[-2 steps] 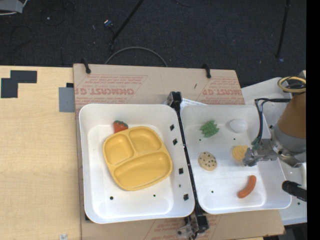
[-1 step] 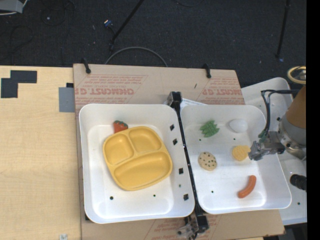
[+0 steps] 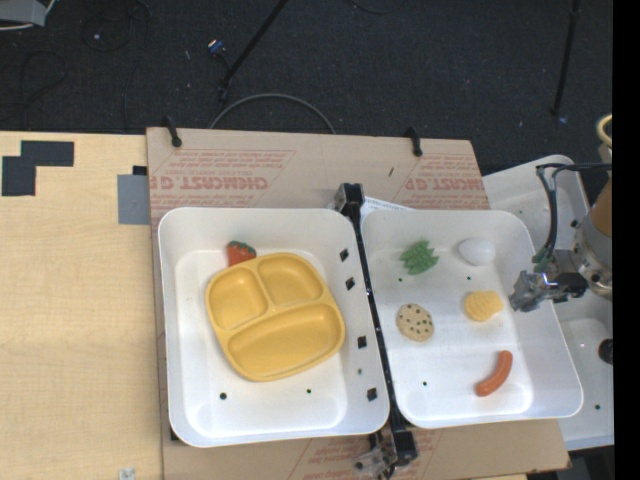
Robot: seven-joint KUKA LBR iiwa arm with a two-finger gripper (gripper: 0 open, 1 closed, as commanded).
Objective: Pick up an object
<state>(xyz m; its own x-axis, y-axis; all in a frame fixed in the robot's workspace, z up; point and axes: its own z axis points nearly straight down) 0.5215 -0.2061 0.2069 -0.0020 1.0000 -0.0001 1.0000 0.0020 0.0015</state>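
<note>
Seen from above: two white bins side by side on cardboard. Left bin held a yellow divided plate with a strawberry touching its upper-left rim. Right bin held a green sprig, white egg, yellow chip, cookie and sausage, all lying apart. Gripper poised at right bin's right edge, just beside the chip, nothing visibly grasped; grip state impossible to tell
</note>
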